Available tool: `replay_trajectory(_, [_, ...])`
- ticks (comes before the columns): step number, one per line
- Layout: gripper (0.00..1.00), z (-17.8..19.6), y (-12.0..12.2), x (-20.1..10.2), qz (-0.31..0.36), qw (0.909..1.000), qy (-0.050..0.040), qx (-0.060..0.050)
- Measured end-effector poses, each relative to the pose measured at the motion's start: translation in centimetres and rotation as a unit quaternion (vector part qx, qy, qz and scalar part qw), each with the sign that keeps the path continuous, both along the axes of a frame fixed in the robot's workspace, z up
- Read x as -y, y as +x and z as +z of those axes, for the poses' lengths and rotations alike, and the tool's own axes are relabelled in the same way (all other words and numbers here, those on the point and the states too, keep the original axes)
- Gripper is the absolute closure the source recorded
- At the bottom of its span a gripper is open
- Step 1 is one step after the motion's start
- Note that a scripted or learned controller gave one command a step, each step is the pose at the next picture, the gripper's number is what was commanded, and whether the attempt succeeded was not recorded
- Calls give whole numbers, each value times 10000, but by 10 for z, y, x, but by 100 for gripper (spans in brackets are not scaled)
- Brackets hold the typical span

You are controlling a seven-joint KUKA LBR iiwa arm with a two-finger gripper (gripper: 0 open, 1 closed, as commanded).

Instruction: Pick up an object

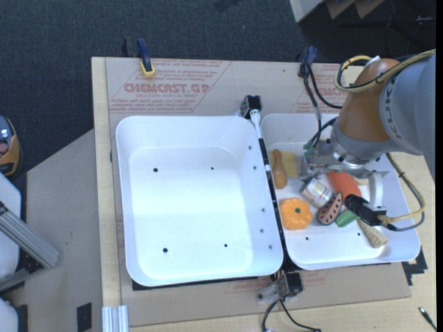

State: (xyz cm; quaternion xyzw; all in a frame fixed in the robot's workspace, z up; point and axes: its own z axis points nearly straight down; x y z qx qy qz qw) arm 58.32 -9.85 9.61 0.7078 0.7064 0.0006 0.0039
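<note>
The only writing I can read is the red print "CHEMCAST GP" point(166, 87) on the brown sheet covering the bench point(104, 185), just behind the left bin point(124, 144). More red lettering behind the right bin point(408, 244) is too broken up to make out. A blue and yellow clamp point(145, 57) pins the sheet at the far edge.

Everything I could pick sits in the right bin. A tan roll point(278, 169) lies against the wall shared with the left bin, its long axis running along that wall, far to near. A round orange pumpkin shape point(296, 213) sits nearer to me, beside the same wall. A silver cylinder point(317, 191) lies at a slant in the middle. Right of it, an orange carrot-like piece point(344, 183) slants from far-left to near-right. A brown oblong piece point(329, 209) touches the cylinder's near side and leans from far-right to near-left, with a green piece point(344, 218) at its right.

The hand point(320, 166) hangs over the middle of the right bin, just behind the silver cylinder, and the wrist hides it enough that I cannot tell how far open it is or whether it has hold of anything.

For room, the things crowd the middle of the right bin, and a bare white strip runs along its near wall. The left bin shows a wide white floor with four small dark dots.
</note>
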Motion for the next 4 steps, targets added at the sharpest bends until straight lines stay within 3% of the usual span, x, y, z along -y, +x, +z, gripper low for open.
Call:
replay_trajectory(1, [100, 152, 23, -111, 81, 9999, 44, 66])
replay_trajectory(2, [100, 291, 30, -186, 66, 9999, 50, 69])
replay_trajectory(3, [100, 438, 53, -252, 56, 9999, 52, 75])
replay_trajectory(4, [100, 390, 52, -164, -31, 10000, 10, -60])
